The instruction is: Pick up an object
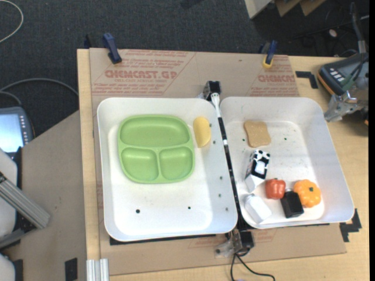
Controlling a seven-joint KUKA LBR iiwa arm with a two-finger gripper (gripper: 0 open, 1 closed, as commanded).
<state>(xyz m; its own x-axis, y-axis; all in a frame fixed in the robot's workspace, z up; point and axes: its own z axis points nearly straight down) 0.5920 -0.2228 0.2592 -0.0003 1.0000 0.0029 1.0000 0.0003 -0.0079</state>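
Faintly, red "CHEMCAST GP" lettering (140, 74) on brown board (176, 69) — repeated upper right, tool state — cannot tell

One fixed cam, overhead slant, both bins (111, 157), mid range

Left shallow white bin (111, 157): light green three-compartment plastic tray (156, 148), pale yellow banana-shaped piece (202, 132) just beside tray's right edge
Right shallow white bin (331, 157): tan bread-slice piece (256, 133) near top; black-and-white small object (258, 164) mid-bin; red-orange pepper (275, 188), black block (292, 204), orange pumpkin-like piece (307, 192), white rounded piece (257, 208) clustered at lower edge
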